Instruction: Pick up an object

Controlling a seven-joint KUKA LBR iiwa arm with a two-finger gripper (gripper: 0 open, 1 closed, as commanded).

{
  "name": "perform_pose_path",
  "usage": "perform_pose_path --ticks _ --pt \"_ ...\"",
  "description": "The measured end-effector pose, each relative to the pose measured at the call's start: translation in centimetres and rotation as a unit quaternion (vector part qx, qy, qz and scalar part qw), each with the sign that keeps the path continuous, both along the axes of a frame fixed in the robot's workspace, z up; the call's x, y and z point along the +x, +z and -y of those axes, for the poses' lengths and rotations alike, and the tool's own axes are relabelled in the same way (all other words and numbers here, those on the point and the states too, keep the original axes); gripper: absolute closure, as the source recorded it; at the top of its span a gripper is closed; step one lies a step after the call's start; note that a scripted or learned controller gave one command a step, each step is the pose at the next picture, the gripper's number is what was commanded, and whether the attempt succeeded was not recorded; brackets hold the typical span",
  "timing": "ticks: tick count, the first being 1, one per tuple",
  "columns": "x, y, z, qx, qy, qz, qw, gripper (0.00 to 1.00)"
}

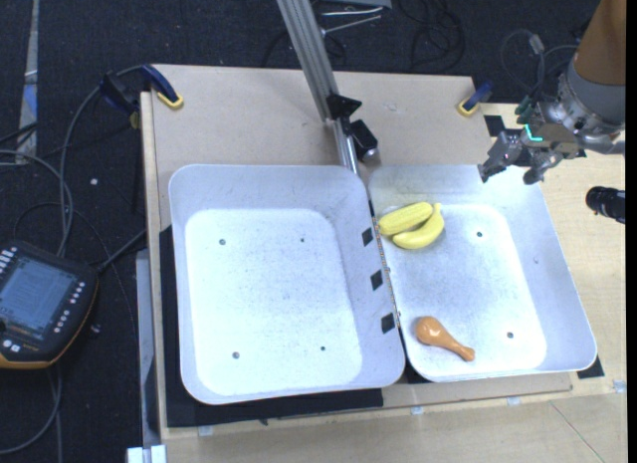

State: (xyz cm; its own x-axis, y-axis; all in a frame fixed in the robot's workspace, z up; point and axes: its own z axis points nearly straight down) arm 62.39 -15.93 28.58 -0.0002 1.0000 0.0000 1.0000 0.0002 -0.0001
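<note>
Two yellow bananas lie together at the far left corner of the right bin. An orange pear-shaped gourd rests near that bin's front edge, stem pointing right. My gripper hangs over the bin's far right rim, well to the right of the bananas and above them. Its two dark fingers are spread apart with nothing between them.
The left bin sits beside the right one on the wooden bench. A slanted metal post rises from between the bins at the back. A teach pendant lies on the floor at the left.
</note>
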Motion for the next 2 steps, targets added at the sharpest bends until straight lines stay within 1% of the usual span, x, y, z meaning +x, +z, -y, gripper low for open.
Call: perform_pose_path --ticks 1,2 --pt "0.0 0.0 0.0 0.0000 0.000 0.000 1.0000 0.00" --pt "-0.2 -6.2 -0.6 0.0005 0.000 -0.002 1.0000 0.00"
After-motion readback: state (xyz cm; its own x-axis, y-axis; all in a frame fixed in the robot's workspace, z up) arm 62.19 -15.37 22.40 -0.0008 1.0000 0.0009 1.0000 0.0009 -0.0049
